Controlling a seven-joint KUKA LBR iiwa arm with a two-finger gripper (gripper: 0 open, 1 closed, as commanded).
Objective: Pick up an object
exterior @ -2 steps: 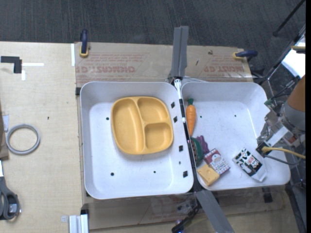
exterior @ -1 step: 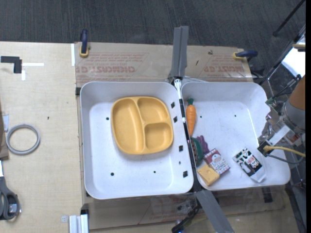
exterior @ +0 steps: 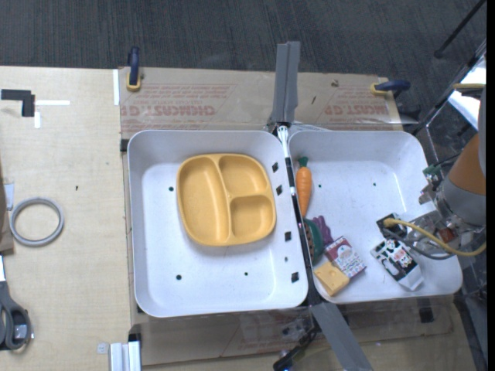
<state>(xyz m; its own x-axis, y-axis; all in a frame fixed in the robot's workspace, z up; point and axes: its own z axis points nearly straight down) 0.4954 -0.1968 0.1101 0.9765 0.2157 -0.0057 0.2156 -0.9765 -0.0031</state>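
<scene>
The right bin (exterior: 363, 165) holds a toy carrot (exterior: 304, 189) by its left wall. Below it lie a green and purple toy (exterior: 316, 234), a small red and white box (exterior: 346, 256) and a yellow wedge (exterior: 331, 279). A black and white cow-patterned carton (exterior: 397, 260) lies near the bin's front right corner. My gripper (exterior: 421, 244) hangs low over that corner, just right of and above the carton. The view does not show anything between its fingers. A yellow divided plate (exterior: 227, 199) rests in the left bin (exterior: 155, 269).
The ridge where the two bins meet (exterior: 292, 207) runs between them, with the carrot against it. On the bench to the left lie a grey ring (exterior: 35, 221) and scissors (exterior: 14, 325). Clamps (exterior: 134, 68) hold cardboard behind the bins.
</scene>
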